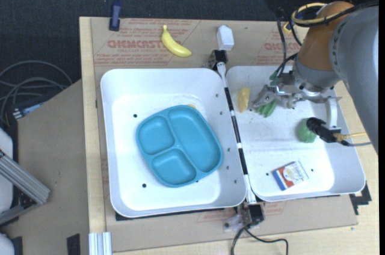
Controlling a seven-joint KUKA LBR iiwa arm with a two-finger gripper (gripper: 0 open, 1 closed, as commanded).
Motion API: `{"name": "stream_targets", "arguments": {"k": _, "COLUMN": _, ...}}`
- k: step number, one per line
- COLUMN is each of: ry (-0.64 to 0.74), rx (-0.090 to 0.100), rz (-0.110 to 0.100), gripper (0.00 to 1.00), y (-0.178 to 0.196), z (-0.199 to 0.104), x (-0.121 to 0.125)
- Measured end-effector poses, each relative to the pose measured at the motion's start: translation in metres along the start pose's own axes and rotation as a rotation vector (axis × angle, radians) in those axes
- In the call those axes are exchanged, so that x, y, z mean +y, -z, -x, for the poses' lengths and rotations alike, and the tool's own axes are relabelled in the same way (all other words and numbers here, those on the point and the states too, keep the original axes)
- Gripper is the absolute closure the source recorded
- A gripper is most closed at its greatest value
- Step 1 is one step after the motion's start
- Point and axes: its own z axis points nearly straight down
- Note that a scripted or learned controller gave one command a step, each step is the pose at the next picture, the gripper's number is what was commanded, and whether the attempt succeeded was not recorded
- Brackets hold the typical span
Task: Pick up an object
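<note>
- We see the arm (355,49) coming in from the upper right of the frame, orange band (322,37) above the wrist
- gripper (264,104) sits low over the upper left part of the right bin (346,178)
- There's a small green object (266,107) right at the fingertips; we can't tell whether the fingers are spread or pinched on it, so no claim that it's held
- Just left of the gripper, a pale yellow object (242,98) lies by the bin's left wall, close to the tips but apart from them
- A round green object (307,131) sits right of centre in the same bin, with a black part of the rig crossing just over it
- A small card (290,174) printed in red, white and blue lies flat in the lower part of the right bin, well apart from the gripper
- left bin (120,88) holds a blue three-compartment tray (178,144), roughly centred
- Outside the bins, on the cardboard (252,37) at the top of the frame: a yellow banana (173,43), a small blue object (115,14) at the upper left corner, and a white block (225,37) above the gap between the bins
</note>
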Motion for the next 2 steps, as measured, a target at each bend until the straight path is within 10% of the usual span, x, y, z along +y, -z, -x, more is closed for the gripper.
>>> {"name": "stream_targets", "arguments": {"k": 1, "ry": 0.001, "rx": -0.001, "rz": 0.002, "gripper": 1.00, "y": 0.010, "z": -0.001, "x": 0.001}}
{"name": "stream_targets", "arguments": {"k": 2, "ry": 0.001, "rx": 0.002, "rz": 0.001, "gripper": 1.00, "y": 0.101, "z": -0.068, "x": -0.026}}
